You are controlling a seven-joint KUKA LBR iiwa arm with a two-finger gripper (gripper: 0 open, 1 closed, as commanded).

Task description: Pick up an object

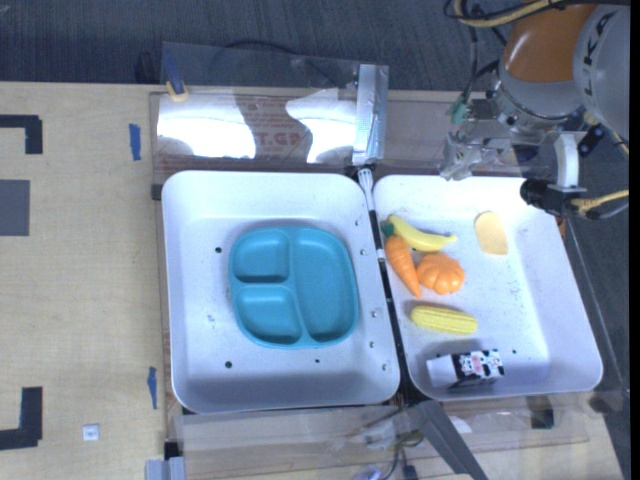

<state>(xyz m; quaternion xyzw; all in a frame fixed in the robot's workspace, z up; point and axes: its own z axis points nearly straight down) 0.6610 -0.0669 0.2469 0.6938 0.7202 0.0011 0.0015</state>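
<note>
Toy foods and a small box in the right bin (575, 298); blue divided plate (295, 285) in the left bin (190, 268).

Nearest the camera, in the right bin's front part, lies a small black-and-white box (470, 366), close to the front wall. Just behind it rests a yellow corn cob (443, 318), lying crosswise. Next back, an orange pumpkin (441, 274) sits touching an orange carrot (402, 266), which runs along the bin's left wall. A yellow banana (420, 235) lies just behind both, touching or nearly touching the carrot's far end. A pale yellow piece (491, 233), kind unclear, sits apart toward the back right. Farthest back, the gripper (468, 154) hangs over the right bin's rear rim, nothing between its fingers; whether they stand wide or narrow cannot be told from this view.
</note>
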